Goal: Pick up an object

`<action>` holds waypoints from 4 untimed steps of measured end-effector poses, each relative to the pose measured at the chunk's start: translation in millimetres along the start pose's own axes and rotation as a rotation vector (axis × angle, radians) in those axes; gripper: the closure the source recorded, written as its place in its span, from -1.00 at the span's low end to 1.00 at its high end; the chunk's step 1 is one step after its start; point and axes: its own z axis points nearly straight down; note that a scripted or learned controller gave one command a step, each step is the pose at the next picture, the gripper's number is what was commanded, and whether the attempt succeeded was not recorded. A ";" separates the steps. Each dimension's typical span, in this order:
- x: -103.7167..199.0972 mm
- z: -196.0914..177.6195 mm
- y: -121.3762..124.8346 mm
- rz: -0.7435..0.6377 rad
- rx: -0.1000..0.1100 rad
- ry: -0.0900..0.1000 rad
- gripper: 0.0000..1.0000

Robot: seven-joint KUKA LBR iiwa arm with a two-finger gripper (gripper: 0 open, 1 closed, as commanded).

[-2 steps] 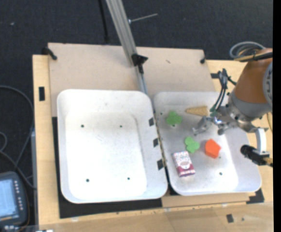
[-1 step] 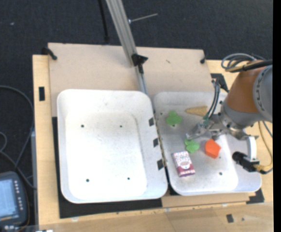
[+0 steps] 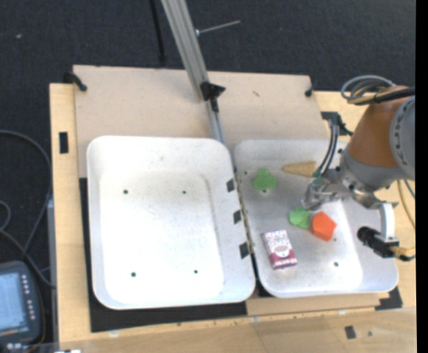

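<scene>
My gripper [image 3: 314, 201] hangs low over the middle of the right bin [image 3: 346, 271], just above and between a small green piece [image 3: 299, 218] and an orange-red block [image 3: 323, 226]. A second green piece [image 3: 264, 181] lies toward the bin's upper left. A tan cone-shaped piece [image 3: 299, 169] rests near the far wall, partly behind the arm. A maroon and white carton [image 3: 279, 248] lies flat near the front left of the bin. Nothing shows between the fingers.
The left bin [image 3: 104, 197] sits beside the right one, with small clips along the shared edge. A slanted metal pole [image 3: 188, 46] rises from the back. Cables and a pendant lie off the bench at left.
</scene>
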 end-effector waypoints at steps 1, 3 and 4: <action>-0.8 -53.3 12.5 -0.011 0.002 0.000 1.00; -9.7 -138.0 7.1 -0.011 0.004 0.001 1.00; 37.8 -133.6 -0.5 -0.013 0.007 0.003 1.00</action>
